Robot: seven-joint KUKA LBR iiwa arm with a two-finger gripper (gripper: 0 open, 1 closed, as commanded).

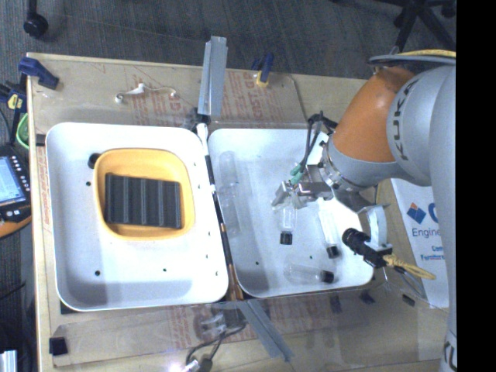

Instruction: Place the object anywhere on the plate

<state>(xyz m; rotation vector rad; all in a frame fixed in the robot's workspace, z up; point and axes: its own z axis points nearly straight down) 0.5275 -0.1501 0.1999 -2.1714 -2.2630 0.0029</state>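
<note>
Tubes of clear plastic with black caps lie scattered in the right bin (256, 285): one tube (287, 222) just under the gripper (291, 194), another (328, 235) to its right, a third (308, 273) near the bin's front wall, and a larger clear one (226, 178) by the left wall. The gripper hangs low over the bin's middle; whether it grips anything, or how wide it stands, I cannot tell. The plate (143, 161), yellow with a dark ribbed block (144, 201) on it, sits in the left bin (70, 246). Both bins rest on the bench (116, 76).
</note>
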